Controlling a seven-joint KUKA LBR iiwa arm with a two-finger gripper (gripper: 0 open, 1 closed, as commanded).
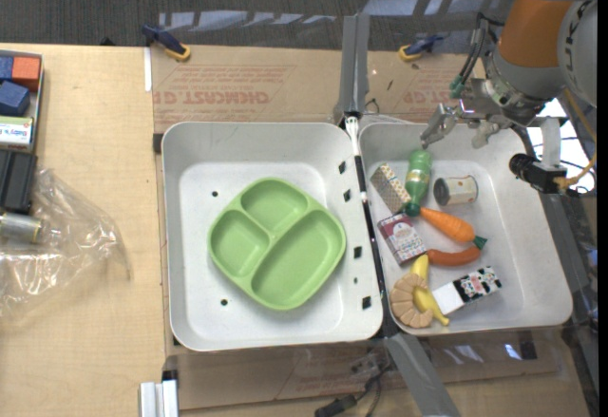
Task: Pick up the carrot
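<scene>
Within the right bin (pixel 546 244), the carrot (pixel 448 225) lies diagonally (leafy end lower-right); jaws' (pixel 465 121) state unclear.

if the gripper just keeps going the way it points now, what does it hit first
The gripper points down-left into the right bin. Most likely the green bottle comes first, not the carrot, though depth is hard to judge.

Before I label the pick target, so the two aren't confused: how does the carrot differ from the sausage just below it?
The carrot is brighter orange and tapers from a green stem end to a point; the sausage is darker reddish-orange, rounded at both ends and slightly curved. The carrot slants down to the right; the sausage lies nearly level. Both lie in the right bin.
</scene>
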